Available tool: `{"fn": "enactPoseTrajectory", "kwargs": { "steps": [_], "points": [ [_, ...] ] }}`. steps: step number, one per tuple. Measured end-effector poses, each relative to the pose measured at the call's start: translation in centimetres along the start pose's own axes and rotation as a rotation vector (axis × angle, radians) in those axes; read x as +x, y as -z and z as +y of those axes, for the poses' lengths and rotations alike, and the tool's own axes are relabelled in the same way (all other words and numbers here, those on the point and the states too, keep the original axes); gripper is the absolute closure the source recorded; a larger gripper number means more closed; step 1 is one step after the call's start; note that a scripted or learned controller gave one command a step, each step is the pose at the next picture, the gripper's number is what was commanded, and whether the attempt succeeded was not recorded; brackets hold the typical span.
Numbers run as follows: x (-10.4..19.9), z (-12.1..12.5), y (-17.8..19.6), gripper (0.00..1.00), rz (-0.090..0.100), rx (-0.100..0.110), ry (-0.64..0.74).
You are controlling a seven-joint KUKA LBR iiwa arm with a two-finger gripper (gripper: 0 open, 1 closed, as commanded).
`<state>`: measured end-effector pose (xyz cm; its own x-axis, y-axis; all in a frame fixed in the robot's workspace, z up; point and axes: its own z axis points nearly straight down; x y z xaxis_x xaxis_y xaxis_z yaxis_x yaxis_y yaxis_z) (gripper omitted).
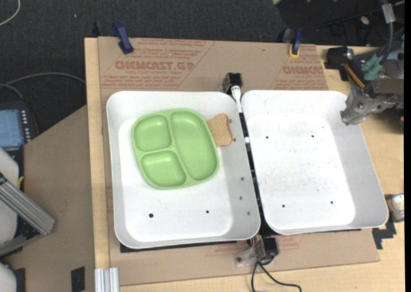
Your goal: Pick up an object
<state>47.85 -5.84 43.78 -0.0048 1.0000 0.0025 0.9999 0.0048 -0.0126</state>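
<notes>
The tan slab (221,129) beside the green plate (175,149) looks light and spongy — best pinched across its narrow width — while whether the gripper (355,112) is parted, I cannot tell.

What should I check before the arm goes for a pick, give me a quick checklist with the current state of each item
1. Something to pick is present: ok. A tan sponge-like block lies in the left bin.
2. Target clear of neighbours: not ok. The block sits against the right edge of the green divided plate, possibly overlapping its rim.
3. Gripper above the target: not ok. The gripper is at the right bin, by its upper right edge.
4. Finger state: cannot tell.
5. Gripper free of any load: ok, nothing is seen in it.
6. Path to the left bin: ok, nothing stands between.
</notes>
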Motion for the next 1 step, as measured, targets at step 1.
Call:
{"fn": "enactPoseTrajectory", "kwargs": {
  "steps": [1],
  "points": [
    [-0.77, 0.1, -5.48, 1.0, -0.002, -0.005, -0.007]
  ]
}}
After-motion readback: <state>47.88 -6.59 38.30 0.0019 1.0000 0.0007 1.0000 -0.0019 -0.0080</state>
